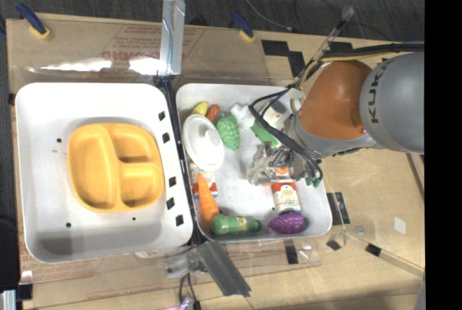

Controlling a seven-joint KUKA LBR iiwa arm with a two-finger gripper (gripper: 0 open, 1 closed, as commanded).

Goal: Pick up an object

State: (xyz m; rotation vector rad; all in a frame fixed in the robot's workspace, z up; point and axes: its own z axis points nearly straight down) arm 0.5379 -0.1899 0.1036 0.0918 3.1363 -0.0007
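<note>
- I am seeing the jaws point(268, 165) sitting low inside the right bin point(238, 95), over its middle-right floor, with the grey arm point(393, 102) and its orange band point(332, 110) reaching in from the right.
- I cannot tell how far the jaws are standing apart, nor whether anything is lying between them; the metal there is blurring into a tangle of cables.
- The nearest thing is a small bottle with an orange label point(286, 196), lying just below the jaws and looking close to touching them, though I cannot tell if it is.
- A purple grape bunch point(288, 222) is resting just below that bottle, against the bin's lower wall.
- A green vegetable point(234, 225) is lying along the same lower wall, left of the grapes.
- An orange carrot point(207, 202) is lying beside the left wall, its lower end near the green vegetable.
- A white bowl point(203, 141) is sitting at the left of this bin, well apart from the jaws.
- A green bumpy fruit point(229, 132) is lying just right of the bowl, between it and the jaws.
- A yellow piece point(200, 109) and a small orange-red piece point(213, 113) are lying near the upper left corner.
- The left bin point(43, 229) is holding a yellow divided tray point(115, 164), lying flat near its middle.
- Both bins are resting on the cardboard-covered tabletop point(375, 214).
</note>
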